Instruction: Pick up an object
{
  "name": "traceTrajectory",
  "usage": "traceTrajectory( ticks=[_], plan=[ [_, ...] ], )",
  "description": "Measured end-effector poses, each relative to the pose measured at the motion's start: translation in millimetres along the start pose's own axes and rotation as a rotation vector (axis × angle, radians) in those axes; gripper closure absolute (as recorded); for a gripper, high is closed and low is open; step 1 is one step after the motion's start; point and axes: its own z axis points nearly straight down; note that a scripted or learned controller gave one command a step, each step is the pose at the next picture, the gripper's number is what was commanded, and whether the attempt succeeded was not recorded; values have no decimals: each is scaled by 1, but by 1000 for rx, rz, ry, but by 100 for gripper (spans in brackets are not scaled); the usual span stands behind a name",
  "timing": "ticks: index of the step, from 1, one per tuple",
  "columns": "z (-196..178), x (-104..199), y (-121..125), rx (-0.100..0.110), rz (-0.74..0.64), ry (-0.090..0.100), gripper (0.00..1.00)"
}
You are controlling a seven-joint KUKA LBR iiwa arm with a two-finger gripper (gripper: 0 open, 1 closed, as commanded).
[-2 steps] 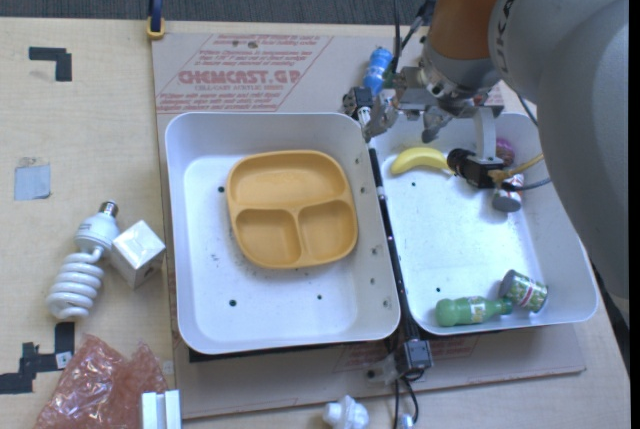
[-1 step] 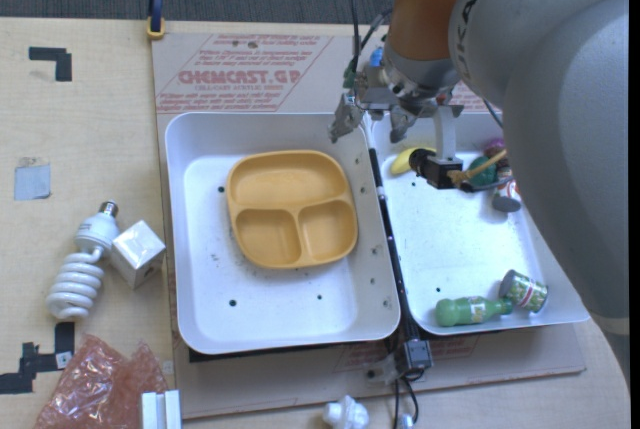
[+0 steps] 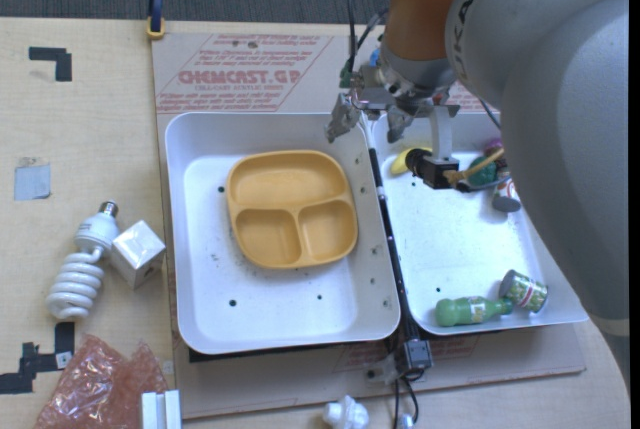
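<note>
The gripper (image 3: pixel 370 122) is hovering over the far end of the rim between the two white bins, its fingers (image 3: pixel 340 125) standing apart with nothing between them. A yellow divided tray (image 3: pixel 292 208) is lying flat in the left bin (image 3: pixel 200 247), just beside and nearer than the gripper. A green bottle (image 3: pixel 470 311) is lying in the right bin (image 3: pixel 440 247), well apart.
</note>
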Motion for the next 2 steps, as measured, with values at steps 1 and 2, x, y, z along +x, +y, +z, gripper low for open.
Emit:
traceTrajectory(
  ticks=[1, 2],
  plan=[
    [0, 1, 0, 0, 0, 0, 0],
    [0, 7, 0, 0, 0, 0, 0]
  ],
)
